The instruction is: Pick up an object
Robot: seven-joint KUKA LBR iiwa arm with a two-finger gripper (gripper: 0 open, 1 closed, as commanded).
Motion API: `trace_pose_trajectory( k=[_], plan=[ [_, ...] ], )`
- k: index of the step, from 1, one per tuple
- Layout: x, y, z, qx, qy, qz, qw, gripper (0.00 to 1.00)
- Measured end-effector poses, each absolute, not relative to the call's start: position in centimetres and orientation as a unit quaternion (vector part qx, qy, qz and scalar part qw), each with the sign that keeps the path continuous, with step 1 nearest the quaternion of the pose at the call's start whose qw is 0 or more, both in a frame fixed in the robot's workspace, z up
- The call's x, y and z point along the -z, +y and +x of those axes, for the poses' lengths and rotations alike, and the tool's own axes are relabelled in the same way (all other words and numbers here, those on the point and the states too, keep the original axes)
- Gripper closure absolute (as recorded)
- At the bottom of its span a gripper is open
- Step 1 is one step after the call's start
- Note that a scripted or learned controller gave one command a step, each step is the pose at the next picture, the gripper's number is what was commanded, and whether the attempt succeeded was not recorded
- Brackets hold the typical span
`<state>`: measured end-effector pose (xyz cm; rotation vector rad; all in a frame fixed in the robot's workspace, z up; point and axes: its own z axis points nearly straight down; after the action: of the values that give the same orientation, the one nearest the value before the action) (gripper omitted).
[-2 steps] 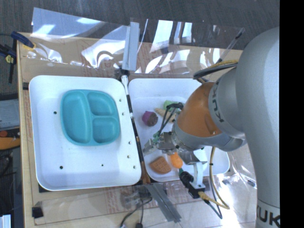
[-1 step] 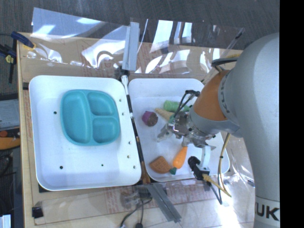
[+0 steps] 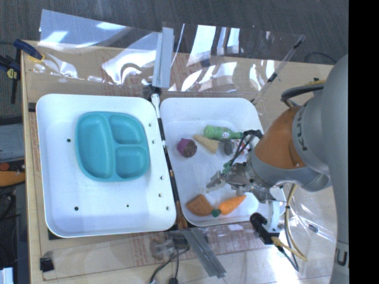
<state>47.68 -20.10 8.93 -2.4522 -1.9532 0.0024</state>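
Carrot (image 3: 232,204) lying in right bin (image 3: 177,114) near its front wall, long axis slanting up to the right, just below hand (image 3: 228,179). Cannot tell hand's state. Beside carrot, an orange wedge (image 3: 199,205).

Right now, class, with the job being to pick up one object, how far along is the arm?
Done: the gripper is down inside the right bin, above the carrot. In hand: nothing visibly gripped. Left: closing on an object and lifting it; the carrot, the purple piece and the others lie on the bin floor.
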Motion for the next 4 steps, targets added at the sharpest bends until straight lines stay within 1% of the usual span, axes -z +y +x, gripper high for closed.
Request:
trace_pose_trajectory(
  k=[1,2,3,4],
  plan=[
    [-12.5,-19.5,53.0,-0.0013,-0.671,-0.742,0.003,0.00],
    [-14.1,-18.2,65.7,-0.0012,-0.691,-0.723,0.002,0.00],
    [-8.9,-20.8,59.8,-0.0008,-0.723,-0.691,0.003,0.00],
    [-9.6,-20.6,59.9,-0.0010,-0.726,-0.688,0.006,1.00]
  ],
)
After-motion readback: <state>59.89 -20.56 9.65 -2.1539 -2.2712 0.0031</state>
